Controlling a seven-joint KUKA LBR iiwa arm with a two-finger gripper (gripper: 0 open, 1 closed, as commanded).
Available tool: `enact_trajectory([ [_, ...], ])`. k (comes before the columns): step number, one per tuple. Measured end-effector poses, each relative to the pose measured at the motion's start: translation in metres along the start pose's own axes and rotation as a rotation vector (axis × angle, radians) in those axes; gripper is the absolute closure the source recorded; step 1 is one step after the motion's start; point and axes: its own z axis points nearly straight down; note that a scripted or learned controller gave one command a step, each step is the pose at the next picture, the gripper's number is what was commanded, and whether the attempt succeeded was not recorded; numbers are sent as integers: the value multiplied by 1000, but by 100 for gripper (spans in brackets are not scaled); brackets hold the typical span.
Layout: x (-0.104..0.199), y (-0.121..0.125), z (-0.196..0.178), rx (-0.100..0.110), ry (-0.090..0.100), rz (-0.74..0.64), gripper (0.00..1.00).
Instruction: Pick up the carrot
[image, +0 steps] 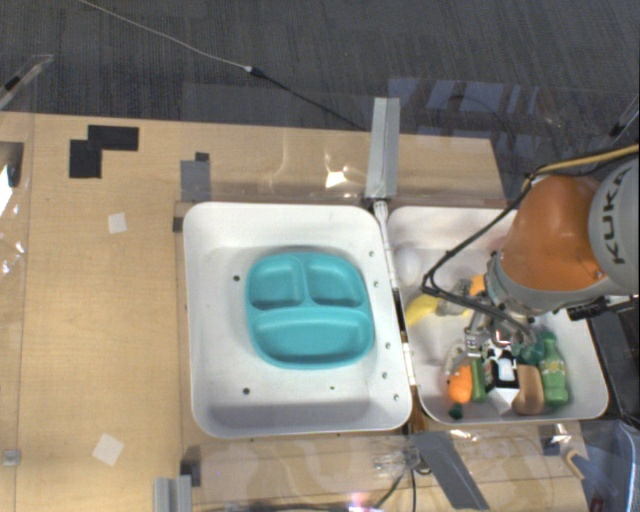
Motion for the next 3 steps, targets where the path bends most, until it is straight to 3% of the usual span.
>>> enact_trajectory([
  [1, 36, 3, 12, -2, -26, 153, 0],
  [2, 40, 2, 13, -1, -22, 416, 0],
  [3, 36, 4, 0, -4, -34, 408, 100],
])
